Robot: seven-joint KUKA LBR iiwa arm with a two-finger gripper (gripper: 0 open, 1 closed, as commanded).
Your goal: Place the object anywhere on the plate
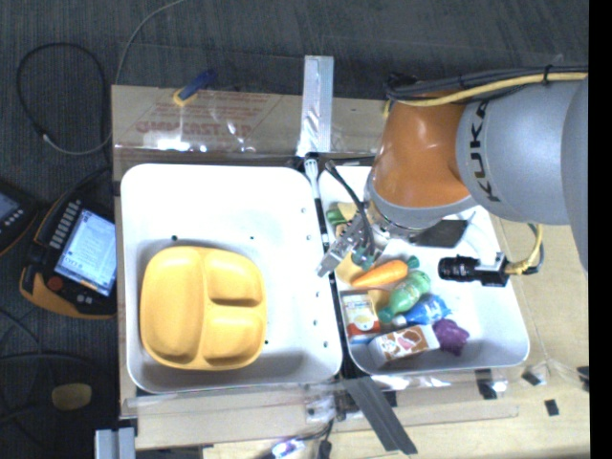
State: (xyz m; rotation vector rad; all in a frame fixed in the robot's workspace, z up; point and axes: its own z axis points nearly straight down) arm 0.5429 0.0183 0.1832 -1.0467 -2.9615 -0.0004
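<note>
A yellow plate (202, 307) with three compartments lies in the left bin (220, 199), toward its front left. The right bin (497, 342) holds the loose objects: an orange carrot (382, 273), a green bottle-shaped toy (404, 294), a blue packet (431, 310), a purple grape cluster (451, 334), a small red and white carton (360, 315) and a boxed snack (404, 343). My gripper (350, 250) hangs over the right bin's left side, just left of the carrot and close to the wall between the bins. The grey and orange arm covers the bin's back part.
A handheld pendant with a lit screen (78, 251) lies on the floor left of the bench. A black cylindrical piece (470, 270) sticks out of the arm over the right bin. Cardboard and clear plastic (210, 118) sit behind the left bin.
</note>
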